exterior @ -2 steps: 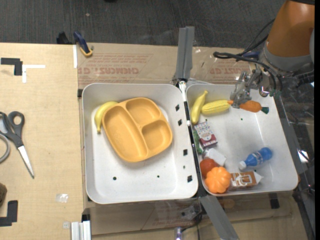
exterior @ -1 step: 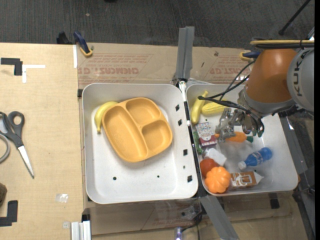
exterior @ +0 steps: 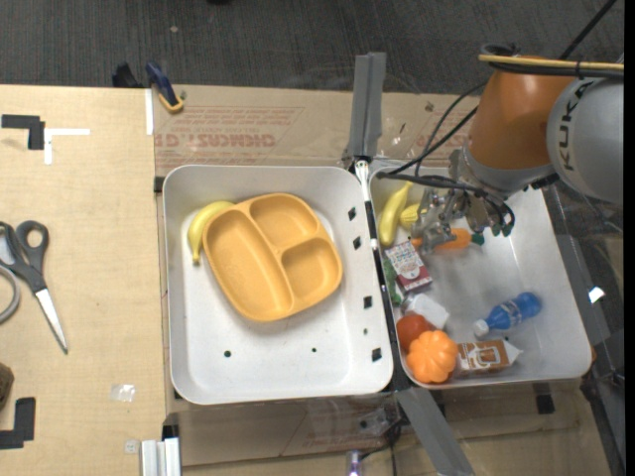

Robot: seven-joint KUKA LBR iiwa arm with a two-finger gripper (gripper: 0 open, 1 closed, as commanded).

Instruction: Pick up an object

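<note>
Carrot point(exterior: 451, 239), small and orange, lies in the right bin point(exterior: 556, 266) directly under the gripper point(exterior: 448, 221), whose opening cannot be judged, and crowding by the adjacent banana point(exterior: 394, 212) risks a deflected, failed grasp.

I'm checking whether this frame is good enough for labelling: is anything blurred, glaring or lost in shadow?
Camera view: lighting is even and soft, with faint shadows under the yellow plate and the left bin's rim; no harsh glare on the white plastic. The scissors and pumpkin look fairly sharp. The hand is cluttered by cables and slightly soft, so its detail is hard to read.
</note>
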